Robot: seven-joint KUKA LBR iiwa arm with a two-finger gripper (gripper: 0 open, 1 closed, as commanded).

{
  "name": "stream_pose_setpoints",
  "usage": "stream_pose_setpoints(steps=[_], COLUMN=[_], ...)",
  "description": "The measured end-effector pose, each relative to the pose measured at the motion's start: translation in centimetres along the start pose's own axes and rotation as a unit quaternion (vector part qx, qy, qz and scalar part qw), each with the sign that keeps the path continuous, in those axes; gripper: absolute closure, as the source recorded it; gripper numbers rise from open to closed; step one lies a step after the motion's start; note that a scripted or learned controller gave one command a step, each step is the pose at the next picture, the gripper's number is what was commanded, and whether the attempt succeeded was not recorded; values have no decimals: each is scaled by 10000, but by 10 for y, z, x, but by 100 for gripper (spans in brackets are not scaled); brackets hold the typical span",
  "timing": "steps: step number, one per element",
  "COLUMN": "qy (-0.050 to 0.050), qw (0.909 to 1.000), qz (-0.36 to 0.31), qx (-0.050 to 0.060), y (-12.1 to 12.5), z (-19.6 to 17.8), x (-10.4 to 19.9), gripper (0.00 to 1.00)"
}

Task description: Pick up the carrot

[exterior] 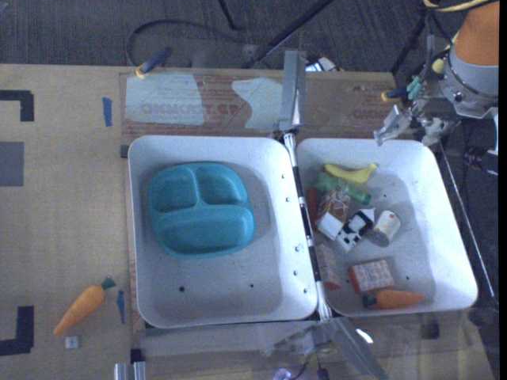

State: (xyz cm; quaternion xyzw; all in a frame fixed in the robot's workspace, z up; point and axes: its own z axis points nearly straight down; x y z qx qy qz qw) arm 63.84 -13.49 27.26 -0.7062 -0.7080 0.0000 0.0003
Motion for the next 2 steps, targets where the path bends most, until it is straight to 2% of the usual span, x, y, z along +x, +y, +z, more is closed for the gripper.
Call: stream_pose_setpoints(steps=[1,2], qy=[-24,-31], qw=[9823,9259], qz=[-1873,-3778], qx=[-34,-39], y=[29,30], z=[-38,-83], x=[-61,-39], gripper=[0,0])
